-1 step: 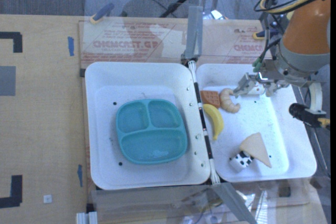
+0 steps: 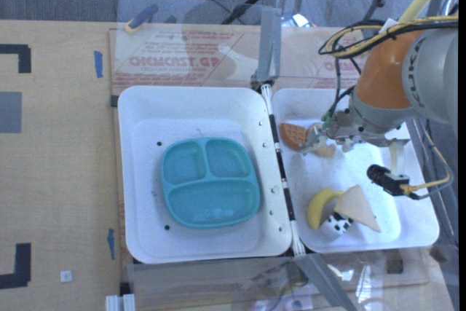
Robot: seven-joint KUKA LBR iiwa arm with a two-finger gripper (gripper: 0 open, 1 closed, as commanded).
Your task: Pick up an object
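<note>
The right bin (image 2: 415, 229) holds several small items. An orange-brown piece (image 2: 293, 135) lies near its left wall. A yellow banana (image 2: 319, 206) rests at the front, beside a tan wedge (image 2: 357, 208) and a small black-and-white object (image 2: 336, 225). My gripper (image 2: 320, 143) hangs low over the bin's upper left part, just right of the orange-brown piece, with a pale item (image 2: 325, 151) right under its tip. The arm's orange band (image 2: 386, 80) sits above it.
The left bin (image 2: 138, 113) bears a teal divided plate (image 2: 210, 180). A metal divider (image 2: 268, 58) stands behind the two bins. Cables (image 2: 364, 36) loop over the arm at the right, and a black connector (image 2: 384, 179) hangs over the right bin.
</note>
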